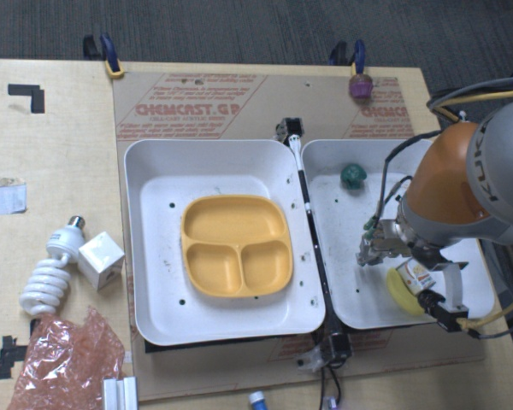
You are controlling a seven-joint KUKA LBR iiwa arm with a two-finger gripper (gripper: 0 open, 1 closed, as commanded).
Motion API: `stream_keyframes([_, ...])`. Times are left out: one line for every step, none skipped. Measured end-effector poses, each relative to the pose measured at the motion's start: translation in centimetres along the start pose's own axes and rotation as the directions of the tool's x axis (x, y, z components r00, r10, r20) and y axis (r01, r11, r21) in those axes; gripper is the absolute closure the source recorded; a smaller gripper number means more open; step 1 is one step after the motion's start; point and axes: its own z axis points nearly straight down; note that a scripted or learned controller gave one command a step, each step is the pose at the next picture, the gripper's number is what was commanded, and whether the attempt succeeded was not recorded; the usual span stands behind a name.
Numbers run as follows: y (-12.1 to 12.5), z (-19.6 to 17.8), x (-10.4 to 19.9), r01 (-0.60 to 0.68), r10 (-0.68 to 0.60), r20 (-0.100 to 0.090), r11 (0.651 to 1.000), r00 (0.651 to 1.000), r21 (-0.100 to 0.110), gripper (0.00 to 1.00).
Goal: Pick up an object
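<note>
White plastic forms two shallow bins on the bench [51,178]. The left bin [145,229] is occupied by a yellow divided tray [237,246]. The right bin [342,297] is entered from the right by the grey and orange arm [449,186], and the tool [372,250] is positioned low over the bin floor. Whether the tool is open or closed cannot be determined. A green ball [353,176] lies near the far wall, apart from the tool. A yellow object [402,290] lies just beside the arm's wrist.

I read red "CHEMCAST GP", upside down, on the brown sheet [197,96] at 12 o'clock; smaller lines illegible.
</note>
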Motion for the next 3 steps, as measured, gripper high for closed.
stream_keyframes([0.0, 0.0, 0.0, 0.000, 0.000, 0.000, 1.000, 1.000, 0.000, 0.00])
stream_keyframes([9.9, 1.0, -2.3, 0.006, -0.006, 0.001, 1.000, 1.000, 0.002, 0.00])
stream_keyframes([1.9, 1.0, -0.9, 0.002, -0.002, 0.000, 1.000, 1.000, 0.003, 0.00])
